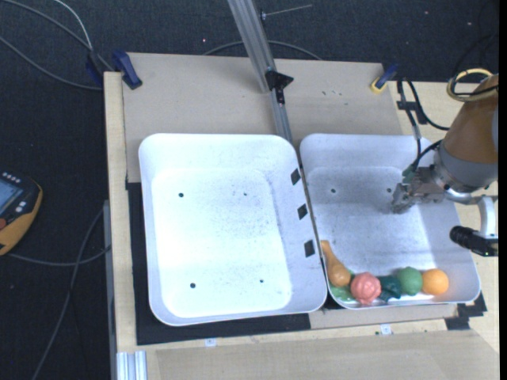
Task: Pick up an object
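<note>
Along the near wall of the right bin lie several small toys: an orange carrot-like piece, a pink round one, a green one and an orange ball. My gripper hangs over the right part of that bin, above bare floor and well behind the toys. No toy is between its fingers. The arm with its orange band comes in from the right.
The left bin sits beside the right one on the wooden bench. A slanted metal rail rises from the back between the bins. Cables and a handheld device lie off the bench at left.
</note>
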Motion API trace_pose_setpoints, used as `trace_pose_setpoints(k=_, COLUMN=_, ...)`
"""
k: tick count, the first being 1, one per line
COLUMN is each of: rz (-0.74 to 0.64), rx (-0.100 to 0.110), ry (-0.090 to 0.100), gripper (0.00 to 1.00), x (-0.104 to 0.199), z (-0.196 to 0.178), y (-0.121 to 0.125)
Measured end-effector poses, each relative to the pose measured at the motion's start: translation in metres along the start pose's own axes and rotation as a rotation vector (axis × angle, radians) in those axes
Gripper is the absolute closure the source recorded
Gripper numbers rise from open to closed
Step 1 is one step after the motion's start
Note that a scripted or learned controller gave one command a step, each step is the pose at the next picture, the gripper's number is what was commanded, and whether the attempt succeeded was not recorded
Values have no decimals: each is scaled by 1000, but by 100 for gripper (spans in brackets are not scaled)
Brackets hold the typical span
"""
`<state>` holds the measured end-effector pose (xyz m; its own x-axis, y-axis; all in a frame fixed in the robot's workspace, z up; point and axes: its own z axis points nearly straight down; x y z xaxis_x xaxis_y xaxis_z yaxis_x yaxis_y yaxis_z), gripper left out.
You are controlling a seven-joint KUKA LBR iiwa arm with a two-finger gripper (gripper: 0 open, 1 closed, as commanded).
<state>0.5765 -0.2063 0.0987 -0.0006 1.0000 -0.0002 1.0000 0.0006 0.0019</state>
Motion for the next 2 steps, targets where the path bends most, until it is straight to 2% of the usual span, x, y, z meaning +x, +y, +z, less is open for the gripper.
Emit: trace_pose_setpoints(k=2, rz=0, rx=-2, ry=-1, gripper=100, x=7, z=-106, y=-7)
